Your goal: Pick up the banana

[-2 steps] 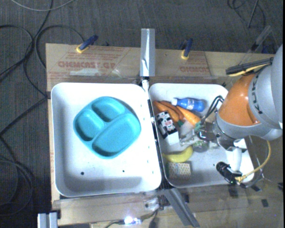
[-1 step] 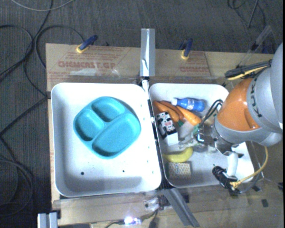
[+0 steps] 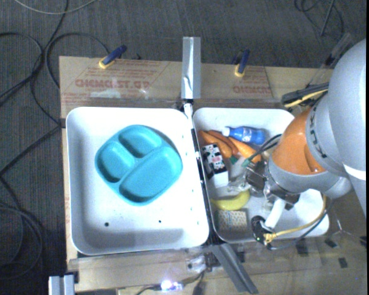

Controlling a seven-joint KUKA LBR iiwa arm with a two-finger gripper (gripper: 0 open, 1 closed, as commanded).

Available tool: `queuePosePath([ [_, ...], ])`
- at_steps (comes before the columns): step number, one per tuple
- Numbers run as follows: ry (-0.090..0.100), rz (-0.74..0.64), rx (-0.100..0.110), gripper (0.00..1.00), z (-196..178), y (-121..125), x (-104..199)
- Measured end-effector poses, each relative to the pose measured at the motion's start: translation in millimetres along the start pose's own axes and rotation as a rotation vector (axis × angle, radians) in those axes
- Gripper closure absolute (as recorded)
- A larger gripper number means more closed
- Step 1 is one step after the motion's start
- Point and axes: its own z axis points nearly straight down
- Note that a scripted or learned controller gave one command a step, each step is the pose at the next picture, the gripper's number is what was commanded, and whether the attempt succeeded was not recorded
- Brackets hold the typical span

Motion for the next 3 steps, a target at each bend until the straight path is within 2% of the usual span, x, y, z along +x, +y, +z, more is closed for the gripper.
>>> queuePosePath([
  [1, -0.002, 0.000, 0.010, 1.00, -6.0, -1.5, -0.2],
  [2, 0.001, 0.377, 0.016, 1.00, 0.3, 0.4, 0.5],
  [3, -0.018, 0.616, 0.022, 1.00, -11.2, -7.5, 6.0],
])
